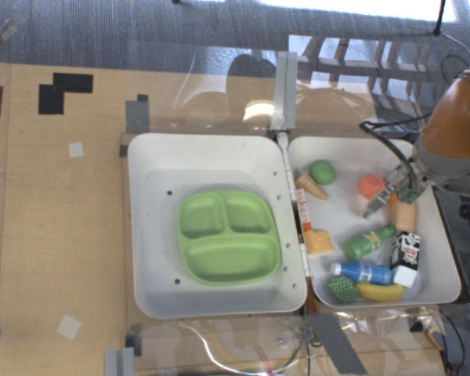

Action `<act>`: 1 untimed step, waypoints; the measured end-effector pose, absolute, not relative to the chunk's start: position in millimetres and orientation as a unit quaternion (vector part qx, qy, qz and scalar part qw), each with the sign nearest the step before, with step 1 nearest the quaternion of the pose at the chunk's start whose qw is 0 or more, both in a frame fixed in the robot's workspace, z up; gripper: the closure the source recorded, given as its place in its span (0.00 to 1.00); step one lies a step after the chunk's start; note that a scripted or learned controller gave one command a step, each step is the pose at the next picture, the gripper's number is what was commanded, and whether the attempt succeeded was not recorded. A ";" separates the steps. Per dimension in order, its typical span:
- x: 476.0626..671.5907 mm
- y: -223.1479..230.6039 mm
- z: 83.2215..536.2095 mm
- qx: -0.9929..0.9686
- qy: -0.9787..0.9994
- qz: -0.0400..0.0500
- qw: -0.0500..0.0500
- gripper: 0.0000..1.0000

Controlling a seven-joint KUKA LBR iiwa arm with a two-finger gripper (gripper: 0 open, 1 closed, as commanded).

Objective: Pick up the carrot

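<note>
**Carrot waits at the right bin's centre wall**

Carrot (pixel 312 186) lies in the right bin (pixel 446 288), close against the divider, its pale wide end toward the wall and the orange tip pointing toward the bin's middle. A green ball (pixel 322 171) sits just beside it at the upper right, and a yellow cheese wedge (pixel 319 243) lies below it.

Your gripper (pixel 382 197) hangs well apart from the carrot, over the right half of that bin, between a red-orange round toy (pixel 370 185) and a tan cylinder (pixel 405 215). Its 2 fingers look spread, with nothing between them.

Judging by its look, the carrot is a light, stiff plastic toy with a smooth, tapering skin, so expect it to squirt out of a pinch near the thin tip. Take it across the thicker middle, fingers on either long side. Mind the ball and the wall: there is little room for a finger on those sides, so a slanted approach may serve you better.

The left bin (pixel 153 288) holds a green divided plate (pixel 229 236).
</note>
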State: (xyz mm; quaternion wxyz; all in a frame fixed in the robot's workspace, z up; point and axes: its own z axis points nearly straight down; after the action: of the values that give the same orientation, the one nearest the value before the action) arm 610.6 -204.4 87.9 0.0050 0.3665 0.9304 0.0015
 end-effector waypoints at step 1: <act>565.8 -158.3 114.0 0.492 0.870 0.002 0.003 0.00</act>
State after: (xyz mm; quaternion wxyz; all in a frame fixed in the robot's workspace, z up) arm 565.8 -158.3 114.0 0.0034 0.4924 0.8703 0.0019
